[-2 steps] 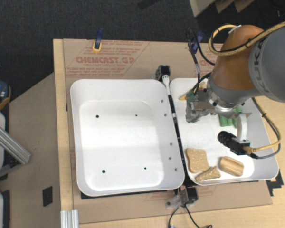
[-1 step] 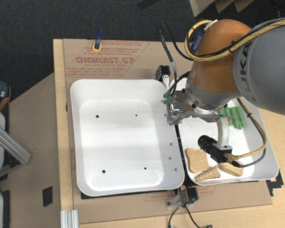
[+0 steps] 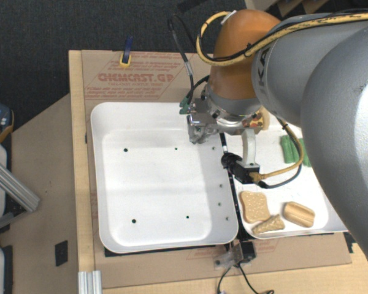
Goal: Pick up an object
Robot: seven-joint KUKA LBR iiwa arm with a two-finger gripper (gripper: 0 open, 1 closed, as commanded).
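Two bins; hand (image 3: 199,129) over left bin (image 3: 110,164), grip state unclear, likely approach step; next: reach bread slice (image 3: 255,206) in right bin (image 3: 331,222)

Grey arm (image 3: 319,90) reaching in from the right, orange-banded wrist (image 3: 239,48) angled downward.

lab | robot arm (image 3: 306,72) | cardboard-topped bench (image 3: 141,72) | two white bins (image 3: 110,176)
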